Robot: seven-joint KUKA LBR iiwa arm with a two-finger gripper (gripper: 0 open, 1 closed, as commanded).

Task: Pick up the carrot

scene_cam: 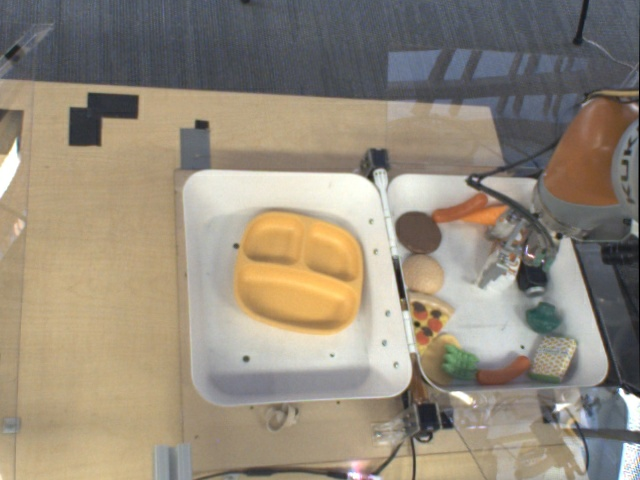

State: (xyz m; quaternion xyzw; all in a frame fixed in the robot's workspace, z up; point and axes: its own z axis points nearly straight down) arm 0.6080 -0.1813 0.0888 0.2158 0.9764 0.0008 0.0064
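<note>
The orange carrot [467, 210] lies flat near the far edge of the right bin [590, 308], pointing left toward a brown disc. My gripper [510, 273] hangs over the bin's middle right, a little nearer the camera and to the right of the carrot, apart from it. Its fingers [491, 270] stand open with nothing between them. The arm's orange band [590, 153] sits above the bin's far right corner.
The right bin also holds a brown disc [418, 232], a tan ball [422, 273], a pizza slice [430, 318], green broccoli [458, 360], a sausage [503, 371], a dark green piece [543, 317] and a checkered block [553, 358]. A yellow divided plate [300, 270] lies in the left bin [210, 368].
</note>
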